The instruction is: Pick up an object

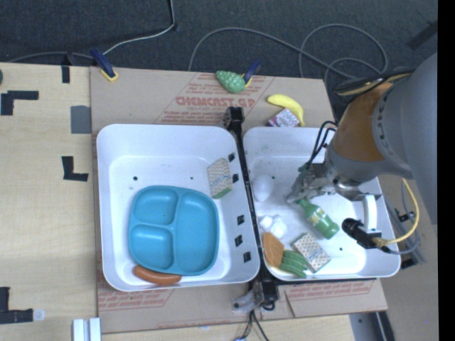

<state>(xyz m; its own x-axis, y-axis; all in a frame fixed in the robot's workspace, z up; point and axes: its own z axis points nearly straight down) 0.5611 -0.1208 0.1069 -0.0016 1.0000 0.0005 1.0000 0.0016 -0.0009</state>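
My gripper (304,189) is low in the right bin (284,142), its dark fingers just above the cap end of a green bottle (319,219) that lies slanted on the bin floor. Whether the fingers touch or enclose the bottle is hidden by the wrist. Near the bin's front lie a tan bread-like piece (272,247), a green vegetable (293,262) and a speckled sponge block (311,251). Small white items (274,225) rest left of the bottle.
The left bin (114,148) holds a blue divided plate (174,229), an orange sausage (156,275) and a speckled sponge block (221,177). Behind the bins on cardboard lie a banana (286,106), a green toy (231,81) and a small packet (284,120). Cables trail behind.
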